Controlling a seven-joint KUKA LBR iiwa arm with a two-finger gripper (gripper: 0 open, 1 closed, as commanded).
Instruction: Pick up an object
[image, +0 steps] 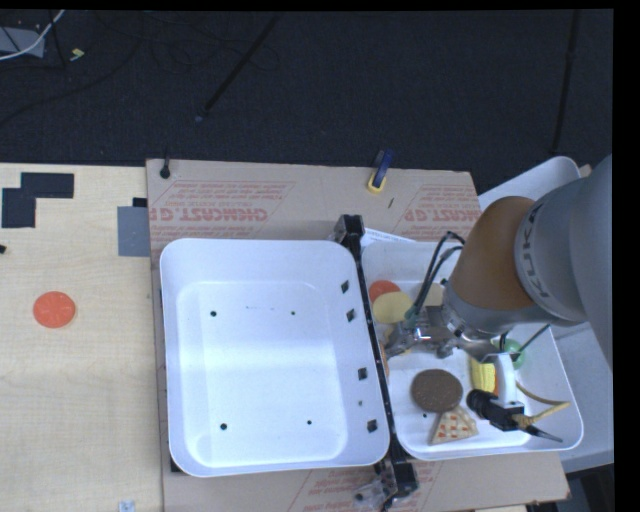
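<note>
Camera view: gripper (408, 338) is lowered over the right bin (566, 395); its state cannot be told; the brown disc (437, 390), judged light and stiff, is best pinched across its edges

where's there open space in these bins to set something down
The left bin offers a broad bare floor, rim to rim. The right bin is crowded: brown disc, pizza slice, yellow ball and the gripper fill it.

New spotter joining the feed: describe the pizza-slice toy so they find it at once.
Look in the right-hand white bin, the one the arm reaches into, at its near edge. The pizza-slice toy lies just below the brown round disc. It is the only triangular piece there, tan with red spots.
</note>
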